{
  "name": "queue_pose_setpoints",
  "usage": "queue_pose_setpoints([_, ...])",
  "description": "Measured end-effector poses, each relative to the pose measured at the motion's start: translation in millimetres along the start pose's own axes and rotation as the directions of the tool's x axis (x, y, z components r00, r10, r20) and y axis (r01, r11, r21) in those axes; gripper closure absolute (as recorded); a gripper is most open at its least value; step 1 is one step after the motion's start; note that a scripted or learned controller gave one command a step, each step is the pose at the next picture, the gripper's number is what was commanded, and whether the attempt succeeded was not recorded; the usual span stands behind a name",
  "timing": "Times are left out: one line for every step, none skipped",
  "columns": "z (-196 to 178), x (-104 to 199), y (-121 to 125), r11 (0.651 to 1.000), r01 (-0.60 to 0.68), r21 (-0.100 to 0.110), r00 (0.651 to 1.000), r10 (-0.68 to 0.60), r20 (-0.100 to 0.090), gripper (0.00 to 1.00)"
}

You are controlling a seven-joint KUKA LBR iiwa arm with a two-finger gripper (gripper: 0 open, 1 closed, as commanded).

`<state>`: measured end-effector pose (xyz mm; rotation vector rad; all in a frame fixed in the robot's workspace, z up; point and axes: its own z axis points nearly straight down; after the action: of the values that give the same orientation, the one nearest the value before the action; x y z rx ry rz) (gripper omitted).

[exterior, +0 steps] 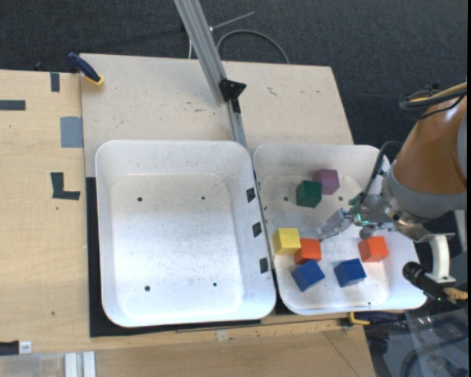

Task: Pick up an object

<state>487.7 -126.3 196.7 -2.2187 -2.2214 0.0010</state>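
The right bin (298, 167) holds several small blocks: a green one (308, 194), a purple one (326, 181), a yellow one (287, 239), an orange one (308, 250) beside it, two blue ones (307, 274) (349, 272) near the front, and another orange one (373, 248) at the right. My gripper (334, 225) reaches in from the right and hangs over the bin's middle, just right of the yellow and orange blocks and left of the right-hand orange block. Nothing shows between its tips.
The left bin (110, 210) lies beside the right one, with a shared raised rim in between. A slanted metal rail (204, 42) runs from the top down to the bins' junction. A blue and yellow tool (85, 68) lies at the bench's far left corner.
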Motion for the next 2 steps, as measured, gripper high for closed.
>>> queue_pose_setpoints([64,0,-4,1.000,-0.001,0.007,1.000,0.001,-0.001,0.00])
queue_pose_setpoints([83,1,1,1.000,0.001,-0.012,1.000,-0.001,0.000,0.00])
